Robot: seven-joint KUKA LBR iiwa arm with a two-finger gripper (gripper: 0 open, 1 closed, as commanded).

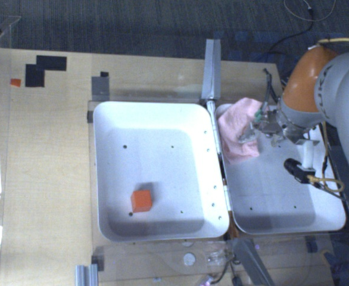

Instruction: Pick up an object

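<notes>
A pink cloth lies bunched in the right bin, against its left wall at the far corner. My gripper reaches in from the right and its tip sits at the cloth's right edge, touching or pressed into the folds. The cloth hides how the tip meets it. A small orange block rests on the floor of the left bin, towards the near left corner, far from the gripper.
A grey metal post stands upright behind the wall between the two bins. Black flat shapes and a small orange square lie on the bench at the far left. The arm's orange-banded wrist hangs over the right bin's far right side.
</notes>
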